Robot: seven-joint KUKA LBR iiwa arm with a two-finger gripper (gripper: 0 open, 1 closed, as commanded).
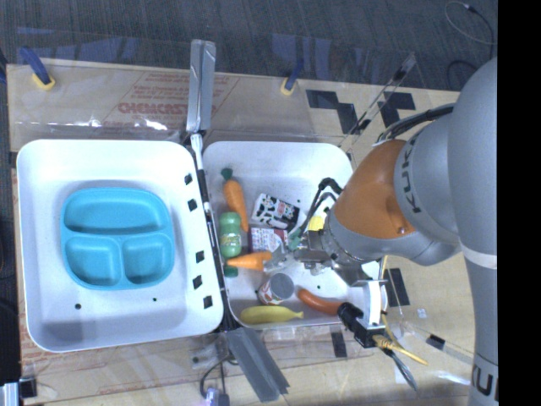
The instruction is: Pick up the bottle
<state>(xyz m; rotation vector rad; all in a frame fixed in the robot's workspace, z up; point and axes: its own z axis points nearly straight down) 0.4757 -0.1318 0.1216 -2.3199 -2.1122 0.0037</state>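
Camera view, looking down at a slant on two white bins: green bottle (230,234) lying on its side against the left wall of the right bin (279,152), just left of frame centre, pale cap pointing toward the upper edge. Flanked by an upright carrot (235,198) above and a second carrot (250,260) at its lower end, touching or nearly so. Judged small, light and rigid plastic, smooth and likely to slip or roll; best taken across the middle of the body, though the bin wall on one side leaves little room for a finger. Gripper (297,245) low over the middle of the same bin, right of the bottle and apart from it, near a black-and-white printed card (276,211). Jaw state impossible to tell, the fingers lost under the orange wrist band and cabling. Also in that bin: a can (276,288), a banana (270,315) and a red sausage-like item (318,300), part covered by the arm. Blue divided tray (118,235) in the left bin (42,328).
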